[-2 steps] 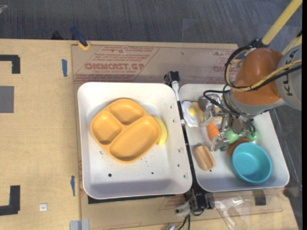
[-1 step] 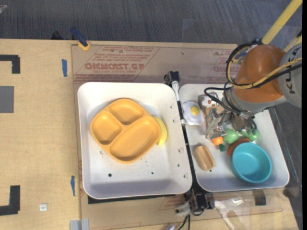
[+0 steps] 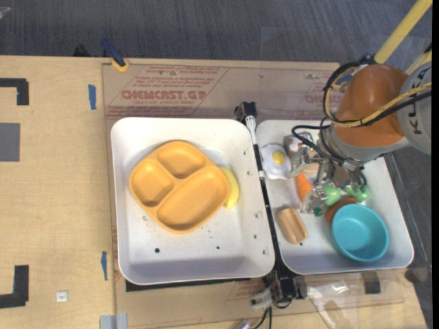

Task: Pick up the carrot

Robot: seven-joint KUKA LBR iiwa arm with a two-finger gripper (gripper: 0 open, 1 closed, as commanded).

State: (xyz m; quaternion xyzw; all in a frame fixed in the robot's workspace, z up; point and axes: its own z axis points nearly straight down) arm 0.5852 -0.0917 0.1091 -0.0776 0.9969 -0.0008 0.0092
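Right bin [image 3: 398, 252]: fingers [image 3: 317, 196] beside carrot [image 3: 302, 184]

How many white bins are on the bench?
2. The left bin holds the orange divided plate. The right bin holds the carrot, a blue bowl and other toy food, with the robot's hand over it.

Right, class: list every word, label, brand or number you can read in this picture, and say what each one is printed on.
"CHEMCAST GP", in red, on the brown protective sheet behind the two bins; that is my best reading, as the letters are soft.
Smaller red print beside it and further right along the same sheet: too blurred to read.
A dark letter, perhaps "K", on the arm at the right edge: cut off.
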